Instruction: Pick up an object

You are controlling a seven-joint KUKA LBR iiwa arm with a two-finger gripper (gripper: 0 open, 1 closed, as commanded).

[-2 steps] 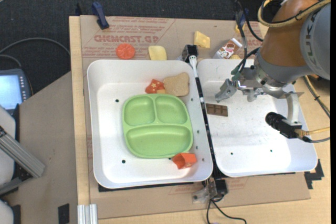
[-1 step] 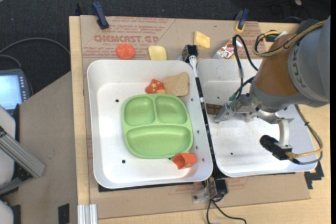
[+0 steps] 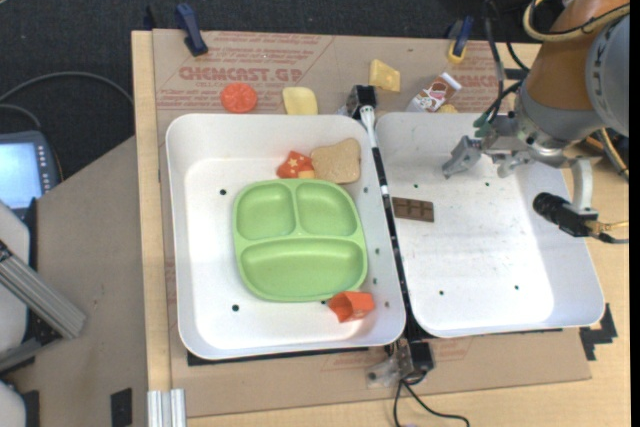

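A brown chocolate bar [image 3: 412, 209] lies flat near the left wall of the right bin [image 3: 500, 305]. My gripper [image 3: 484, 162] hovers over the bin's far part, up and to the right of the bar, open, with nothing between its fingers. The left bin [image 3: 195, 245] holds a green divided plate [image 3: 298, 239]. A slice of toast [image 3: 337, 161] and a small red-orange piece [image 3: 294, 165] lie just beyond the plate. An orange block [image 3: 350, 305] rests at the plate's near right corner.
Behind the bins on the cardboard lie a red disc [image 3: 239, 97], a pale yellow piece [image 3: 299, 101], a cheese wedge [image 3: 384, 74] and a small carton [image 3: 433, 95]. Blue clamps [image 3: 190, 28] [image 3: 459, 37] grip the board's far edge. The grey arm [image 3: 575, 65] reaches in from the right.
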